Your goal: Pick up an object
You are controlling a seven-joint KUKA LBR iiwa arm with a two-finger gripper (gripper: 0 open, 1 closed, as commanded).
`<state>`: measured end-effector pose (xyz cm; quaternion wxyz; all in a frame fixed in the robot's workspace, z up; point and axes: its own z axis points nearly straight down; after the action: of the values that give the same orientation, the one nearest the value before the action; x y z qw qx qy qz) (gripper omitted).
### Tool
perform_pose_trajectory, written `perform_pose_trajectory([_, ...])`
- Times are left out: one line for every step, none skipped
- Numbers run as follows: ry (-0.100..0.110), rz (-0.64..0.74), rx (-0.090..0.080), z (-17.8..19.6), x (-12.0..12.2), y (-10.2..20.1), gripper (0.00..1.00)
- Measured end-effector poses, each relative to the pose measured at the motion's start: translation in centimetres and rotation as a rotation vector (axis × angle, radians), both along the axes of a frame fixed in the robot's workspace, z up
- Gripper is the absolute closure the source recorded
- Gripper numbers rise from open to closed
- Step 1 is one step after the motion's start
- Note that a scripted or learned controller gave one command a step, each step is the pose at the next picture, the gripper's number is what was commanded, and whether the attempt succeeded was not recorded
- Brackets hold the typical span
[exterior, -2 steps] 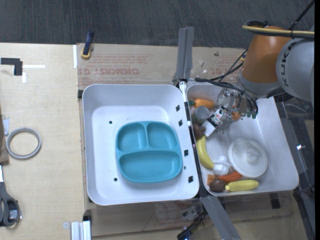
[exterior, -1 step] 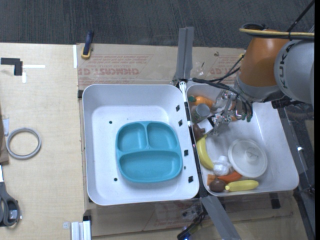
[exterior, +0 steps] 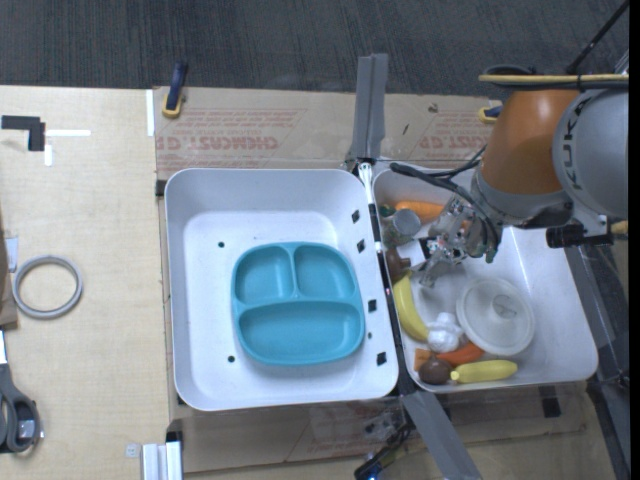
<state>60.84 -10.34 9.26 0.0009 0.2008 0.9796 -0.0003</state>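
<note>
The hand [exterior: 437, 265] is seen low in the right bin [exterior: 560, 348], just above the upper end of a banana [exterior: 405, 311]; whether it is spread or closed cannot be told. The banana's long axis runs up and down the view along the bin's left wall. A second banana [exterior: 484, 371] lies crosswise near the front wall, beside a white bowl [exterior: 495, 316].

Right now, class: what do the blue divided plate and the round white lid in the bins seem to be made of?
Blue divided plate: probably moulded plastic, matte, with an even colour and soft rounded ridges between its compartments. Round white lid: likely thin translucent plastic, slightly glossy, with pressed concentric rings; this is less certain.
</note>
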Motion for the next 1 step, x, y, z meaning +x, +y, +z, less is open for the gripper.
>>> perform_pose_trajectory([-0.002,-0.055,-0.001,5.26,-2.02,-7.11,0.0])
